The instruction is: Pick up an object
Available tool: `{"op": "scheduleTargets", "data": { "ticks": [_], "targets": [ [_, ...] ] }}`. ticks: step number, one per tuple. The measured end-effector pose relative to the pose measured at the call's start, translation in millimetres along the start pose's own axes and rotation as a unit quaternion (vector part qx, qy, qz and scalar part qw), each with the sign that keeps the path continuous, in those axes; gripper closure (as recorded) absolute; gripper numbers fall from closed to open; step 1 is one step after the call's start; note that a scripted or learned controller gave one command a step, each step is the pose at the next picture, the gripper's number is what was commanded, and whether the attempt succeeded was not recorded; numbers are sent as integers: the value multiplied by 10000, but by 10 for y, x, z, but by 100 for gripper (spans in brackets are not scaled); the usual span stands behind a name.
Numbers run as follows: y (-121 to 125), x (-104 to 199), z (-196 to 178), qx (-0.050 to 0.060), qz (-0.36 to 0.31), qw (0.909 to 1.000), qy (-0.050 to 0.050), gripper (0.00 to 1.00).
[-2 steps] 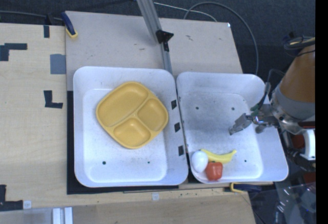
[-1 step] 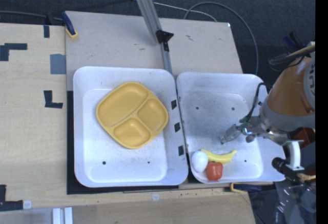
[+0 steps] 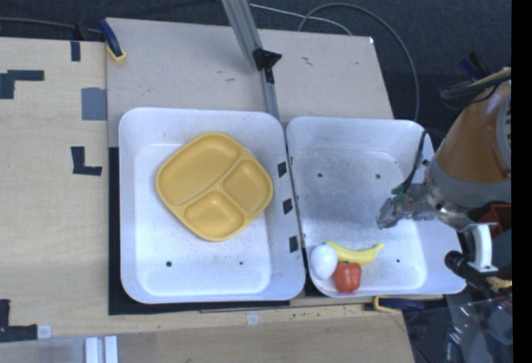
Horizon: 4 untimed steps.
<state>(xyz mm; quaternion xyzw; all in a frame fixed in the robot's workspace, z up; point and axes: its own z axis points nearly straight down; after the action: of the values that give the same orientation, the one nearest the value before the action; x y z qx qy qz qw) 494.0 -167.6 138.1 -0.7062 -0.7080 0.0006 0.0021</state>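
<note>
In the right bin [image 3: 349, 145], near its front edge, lie a yellow banana [image 3: 359, 252], a white egg-shaped ball [image 3: 322, 260] and a small red tomato-like object [image 3: 348, 276], all bunched together. My gripper [image 3: 391, 214] hangs over the right side of that bin, a little above and to the right of the banana, with nothing visibly between its fingers. The grey arm with its orange band [image 3: 478, 145] comes in from the right.
The left bin [image 3: 137, 212] holds a yellow three-compartment plate [image 3: 214, 184]. A metal pole [image 3: 237, 0] slants from the top toward the seam between the bins. Cables loop on the bench behind the right bin.
</note>
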Motion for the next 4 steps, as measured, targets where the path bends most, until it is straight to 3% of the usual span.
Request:
{"op": "scheduleTargets", "data": {
  "ticks": [1,2,4],
  "targets": [
    [41,-44,-614,-42,5,10000,-19,100],
    [42,-38,-791,-19,6,10000,-10,100],
    [320,1001,-966,-17,-30,10000,0,100]
  ]
}}
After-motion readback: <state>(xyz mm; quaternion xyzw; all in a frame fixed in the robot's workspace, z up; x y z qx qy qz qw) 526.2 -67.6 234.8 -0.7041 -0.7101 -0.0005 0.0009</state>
